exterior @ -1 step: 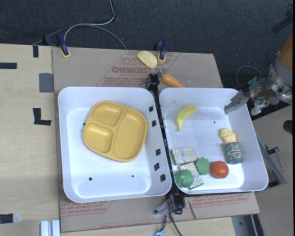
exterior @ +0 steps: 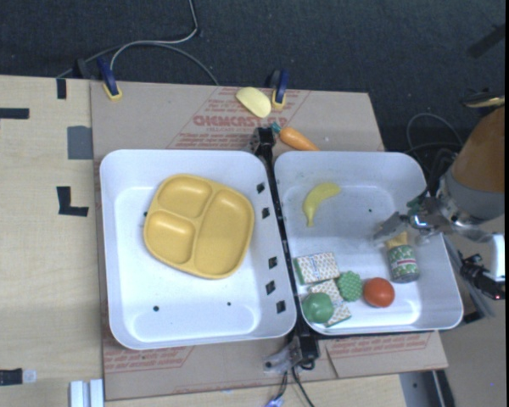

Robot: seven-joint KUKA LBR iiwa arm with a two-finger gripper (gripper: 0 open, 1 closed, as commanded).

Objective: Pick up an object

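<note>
The end effector (exterior: 396, 227) hovers spread above the small can (exterior: 404, 261) standing in the right bin (exterior: 411, 170) beside the tomato (exterior: 378, 292), rigid, light, probably slick, best pinched across its sides.

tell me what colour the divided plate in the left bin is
Yellow. The plate shows plainly in the camera view, lying in the left bin.

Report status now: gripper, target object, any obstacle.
Gripper low in right bin, directly over can. Nothing seen between its fingers. Tomato beside can, banana well apart.
</note>
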